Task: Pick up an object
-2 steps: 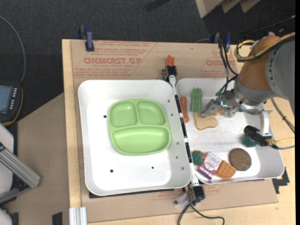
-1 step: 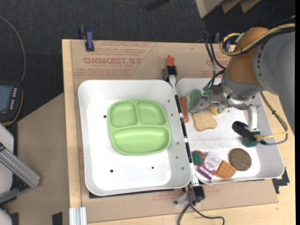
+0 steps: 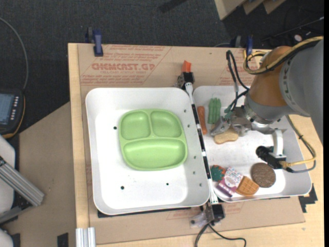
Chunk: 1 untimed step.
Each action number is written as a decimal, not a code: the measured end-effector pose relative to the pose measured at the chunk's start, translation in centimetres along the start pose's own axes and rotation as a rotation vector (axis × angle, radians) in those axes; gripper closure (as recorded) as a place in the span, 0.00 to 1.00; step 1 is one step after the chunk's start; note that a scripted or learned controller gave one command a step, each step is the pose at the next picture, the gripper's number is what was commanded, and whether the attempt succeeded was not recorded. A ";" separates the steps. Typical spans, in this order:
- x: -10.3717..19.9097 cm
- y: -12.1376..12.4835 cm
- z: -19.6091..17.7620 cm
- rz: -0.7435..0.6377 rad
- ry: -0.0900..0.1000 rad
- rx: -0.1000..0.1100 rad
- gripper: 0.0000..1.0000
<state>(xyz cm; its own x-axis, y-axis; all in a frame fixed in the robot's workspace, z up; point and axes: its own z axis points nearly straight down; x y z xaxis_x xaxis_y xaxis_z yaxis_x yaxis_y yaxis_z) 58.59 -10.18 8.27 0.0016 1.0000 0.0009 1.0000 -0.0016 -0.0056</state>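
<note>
Gripper (image 3: pixel 230 123) hangs low in the right bin (image 3: pixel 293 187), right of frame centre, directly over a tan, bread-like piece (image 3: pixel 226 137) whose long axis runs left-right. Whether it grips the piece cannot be told.

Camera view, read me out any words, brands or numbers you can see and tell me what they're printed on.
"CHEMCAST GP" in red, on the brown board under the bins.
Smaller red lines around it on the board: too blurred to read.
Small packet in the right bin: printed, but too small to read.
Device screen at the left edge: unreadable.
</note>
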 end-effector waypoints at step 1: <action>0.7 -2.0 -0.2 0.000 0.001 -0.002 0.00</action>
<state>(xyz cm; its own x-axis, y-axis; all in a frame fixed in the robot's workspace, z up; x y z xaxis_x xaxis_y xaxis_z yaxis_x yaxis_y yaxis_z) 56.61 -9.44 8.45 0.0012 1.0000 0.0015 1.0000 -0.0012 -0.0035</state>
